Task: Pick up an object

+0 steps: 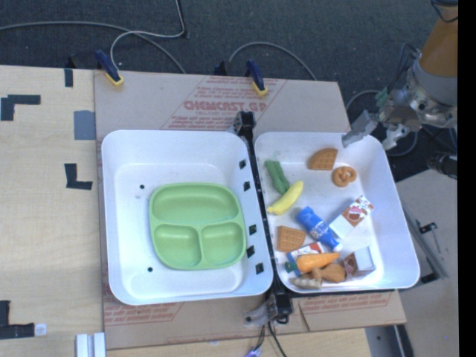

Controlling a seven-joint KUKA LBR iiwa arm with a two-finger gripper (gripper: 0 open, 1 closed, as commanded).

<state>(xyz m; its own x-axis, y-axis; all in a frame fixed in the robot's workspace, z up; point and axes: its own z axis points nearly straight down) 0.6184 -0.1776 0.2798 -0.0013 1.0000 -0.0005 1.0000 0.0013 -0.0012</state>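
Yellow and curved, your banana (286, 198) is lying in the right bin (394, 199), touching a green pepper (277, 175) near the left wall. Your gripper (362, 131) is hanging over the bin's far right corner, well apart from it. You are seeing its tip blurred, so I cannot tell how the jaws are standing.

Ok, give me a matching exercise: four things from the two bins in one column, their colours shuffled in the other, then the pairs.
Things:
1. divided plate
2. banana
3. carrot
4. bottle

Colours:
A. blue
B. orange
C. light green
D. yellow

Pairs: 1-C, 2-D, 3-B, 4-A
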